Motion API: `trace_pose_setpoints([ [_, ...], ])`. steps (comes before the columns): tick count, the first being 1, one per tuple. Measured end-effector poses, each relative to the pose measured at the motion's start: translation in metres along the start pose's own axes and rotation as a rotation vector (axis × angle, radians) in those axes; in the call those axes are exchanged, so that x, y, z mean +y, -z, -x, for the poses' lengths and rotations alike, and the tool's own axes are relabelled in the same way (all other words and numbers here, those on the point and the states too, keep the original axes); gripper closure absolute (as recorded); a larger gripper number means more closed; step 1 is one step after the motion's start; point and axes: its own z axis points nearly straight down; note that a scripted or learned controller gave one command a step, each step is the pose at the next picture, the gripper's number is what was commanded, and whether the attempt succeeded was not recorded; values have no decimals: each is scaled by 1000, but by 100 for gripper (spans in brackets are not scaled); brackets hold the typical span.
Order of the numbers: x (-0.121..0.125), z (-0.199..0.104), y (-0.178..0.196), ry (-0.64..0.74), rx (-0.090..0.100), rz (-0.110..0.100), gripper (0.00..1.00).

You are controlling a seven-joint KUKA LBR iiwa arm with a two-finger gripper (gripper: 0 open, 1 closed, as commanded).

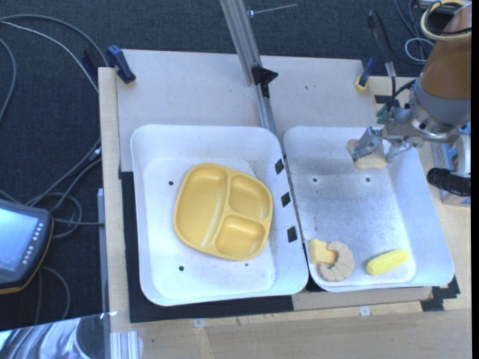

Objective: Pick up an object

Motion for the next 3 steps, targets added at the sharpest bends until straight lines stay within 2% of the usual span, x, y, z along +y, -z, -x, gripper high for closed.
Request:
trace_pose_setpoints([
  [1, 2, 0, 51, 0, 0, 0, 100],
  [2, 0, -63, 43, 5, 5, -10, 100],
  [3, -5, -124, 47, 6, 6, -10, 100],
])
